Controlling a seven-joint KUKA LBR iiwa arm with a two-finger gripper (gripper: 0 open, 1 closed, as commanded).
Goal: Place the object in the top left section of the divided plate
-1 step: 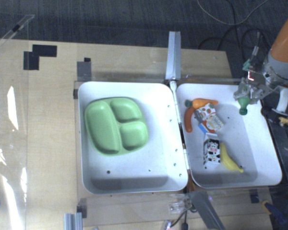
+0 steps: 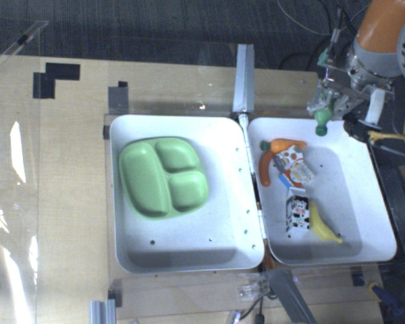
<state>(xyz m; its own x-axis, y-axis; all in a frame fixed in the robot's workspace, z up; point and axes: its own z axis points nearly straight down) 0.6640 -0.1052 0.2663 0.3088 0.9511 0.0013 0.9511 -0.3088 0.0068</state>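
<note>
1. Camera view: the gripper (image 2: 322, 117) is hovering over the right bin's (image 2: 364, 248) top edge, and a small green object (image 2: 320, 122) is sitting at its tip, seemingly pinched between the fingers.
2. The green divided plate (image 2: 163, 176) is lying in the left bin (image 2: 182, 252).
3. A carrot (image 2: 278, 145), a yellow banana (image 2: 322, 227) and small packets (image 2: 296, 171) are resting in the right bin.
</note>
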